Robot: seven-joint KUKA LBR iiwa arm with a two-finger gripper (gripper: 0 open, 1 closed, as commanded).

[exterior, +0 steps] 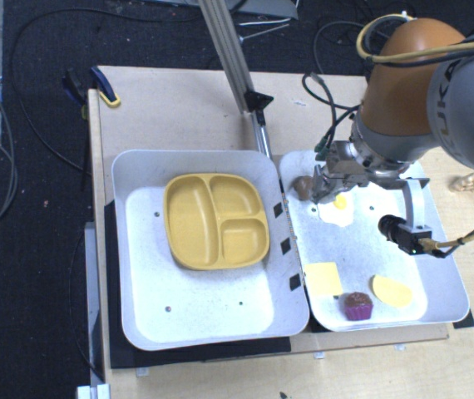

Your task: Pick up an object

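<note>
The desk (179, 115) carries two shallow white bins side by side. The left bin (137, 248) holds a yellow divided plate (217, 220) with three compartments, lying flat toward the bin's far side. The right bin (445, 289) holds the small things. A fried egg (338, 210), white with a yellow yolk, lies near the bin's far left corner, directly under the tool (330, 191). A brown rounded piece (303, 187) sits just beside the tool at the bin's far left edge. Near the front edge lie a pale yellow square slice (323, 278), a purple cupcake-like piece (357, 306) and a yellow oval piece (392, 291). The grey arm (420, 90) reaches in from the right, its tool low over the egg; whether the tool is apart or together I cannot tell
</note>
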